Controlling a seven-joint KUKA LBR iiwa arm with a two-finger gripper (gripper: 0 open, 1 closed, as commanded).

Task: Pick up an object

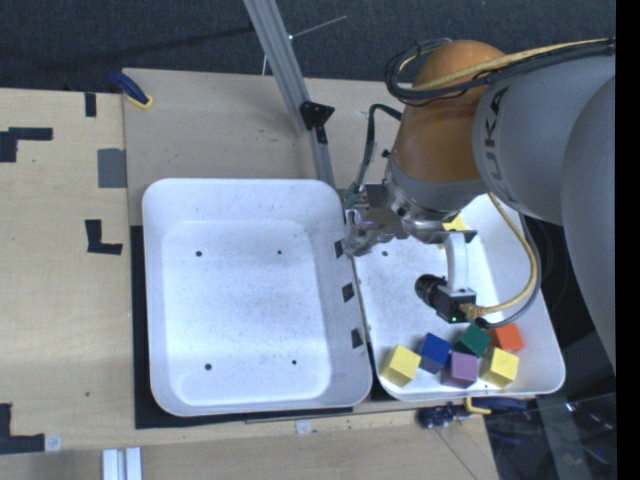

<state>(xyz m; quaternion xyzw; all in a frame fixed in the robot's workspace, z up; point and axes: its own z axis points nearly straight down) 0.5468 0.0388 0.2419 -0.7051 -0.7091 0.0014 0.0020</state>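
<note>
Over the right bin (530, 363), the grey arm's gripper (362, 230) sits near the far left corner, close to the wall shared with the left bin (160, 268). Whether it is apart or together cannot be told. Six blocks cluster at the right bin's near edge, well apart from the gripper: yellow (401, 365), blue (435, 352), purple (463, 368), green (474, 340), orange (508, 337), second yellow (502, 367).

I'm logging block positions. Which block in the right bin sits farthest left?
The yellow block at the cluster's left end, beside the blue block. A second yellow block lies at the right end, below the orange block.
</note>
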